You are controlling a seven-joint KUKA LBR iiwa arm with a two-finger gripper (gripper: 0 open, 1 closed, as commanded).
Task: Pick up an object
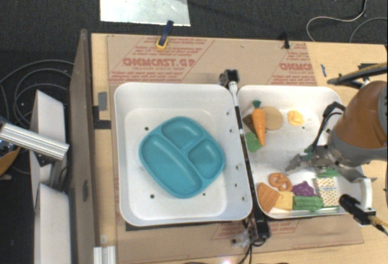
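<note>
Arm [364,126] low, claw [315,162] pointing down-left

The brown cardboard sheet [200,59] under the two bins carries red printing along its far edge. Behind the left bin the large word reads roughly "CHEMCAST GP", with a smaller line beneath it too blurred to make out. The same red printing appears again toward the far right corner [297,67], behind the right bin, where only "CHEMC" or so is legible before it fades. Nothing else legible.
</note>
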